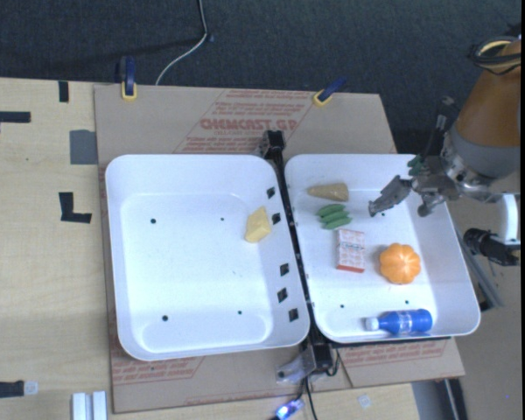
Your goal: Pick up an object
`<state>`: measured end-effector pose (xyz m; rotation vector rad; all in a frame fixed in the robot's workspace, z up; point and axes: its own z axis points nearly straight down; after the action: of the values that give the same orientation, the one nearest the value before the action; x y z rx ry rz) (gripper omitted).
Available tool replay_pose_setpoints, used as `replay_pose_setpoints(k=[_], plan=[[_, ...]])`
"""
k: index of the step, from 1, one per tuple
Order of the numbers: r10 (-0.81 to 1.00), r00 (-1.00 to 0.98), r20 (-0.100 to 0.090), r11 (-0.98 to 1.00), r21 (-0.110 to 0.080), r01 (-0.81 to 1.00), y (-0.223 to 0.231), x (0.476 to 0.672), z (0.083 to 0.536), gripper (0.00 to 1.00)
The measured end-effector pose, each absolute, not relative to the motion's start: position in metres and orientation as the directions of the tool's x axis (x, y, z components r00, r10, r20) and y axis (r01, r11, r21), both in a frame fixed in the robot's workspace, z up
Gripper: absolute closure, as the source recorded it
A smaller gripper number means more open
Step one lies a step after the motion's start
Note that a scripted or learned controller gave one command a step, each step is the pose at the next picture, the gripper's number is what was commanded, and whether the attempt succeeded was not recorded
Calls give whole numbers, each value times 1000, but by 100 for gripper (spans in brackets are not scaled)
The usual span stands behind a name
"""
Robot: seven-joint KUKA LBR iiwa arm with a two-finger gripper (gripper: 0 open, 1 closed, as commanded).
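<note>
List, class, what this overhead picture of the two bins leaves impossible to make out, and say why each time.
1. The arm: cut off by the right edge of the camera view.
2. The hand: small and dark above the right bin, so its grip state is unclear.
3. Print on the small red and white packet: too small to read.
4. Label of the blue bottle: too small and blurred.
</note>
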<state>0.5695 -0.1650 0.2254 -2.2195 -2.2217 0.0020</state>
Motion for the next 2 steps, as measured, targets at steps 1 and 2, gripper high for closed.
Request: replay_pose_setpoints(k=[1, 2], plan=[[1000, -7, 0, 7, 0, 1000, -144, 668, 78, 0], [1000, -5, -2, 4, -8, 1000, -147, 664, 93, 100]])
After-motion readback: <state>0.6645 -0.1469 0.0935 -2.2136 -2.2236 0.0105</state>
